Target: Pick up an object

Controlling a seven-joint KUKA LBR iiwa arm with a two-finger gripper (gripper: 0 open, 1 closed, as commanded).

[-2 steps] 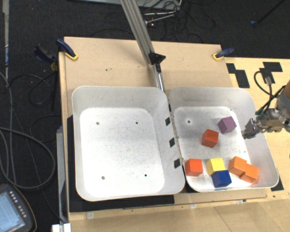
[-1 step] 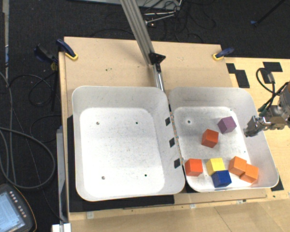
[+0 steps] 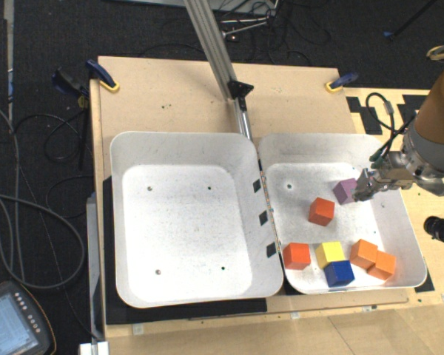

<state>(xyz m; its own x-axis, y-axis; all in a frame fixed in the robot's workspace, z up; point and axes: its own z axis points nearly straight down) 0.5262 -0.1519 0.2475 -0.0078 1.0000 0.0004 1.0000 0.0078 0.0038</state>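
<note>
The right bin (image 3: 303, 161) holds several small blocks. A purple block (image 3: 344, 190) lies toward its right side, with an orange-red block (image 3: 321, 211) just below and left of it. Along the front wall sit another orange-red block (image 3: 297, 255), a yellow block (image 3: 329, 253), a blue block (image 3: 339, 273) and two orange blocks (image 3: 365, 254) (image 3: 383, 264). My gripper (image 3: 364, 186) hangs low at the right of the bin, right beside the purple block, its tip touching or nearly touching that block's right side.
The left bin (image 3: 133, 154) lies beside the right one on the wooden bench (image 3: 177, 87). A slanted metal pole (image 3: 211, 39) crosses above the back of the bench. Clamps sit at the bench's back corners.
</note>
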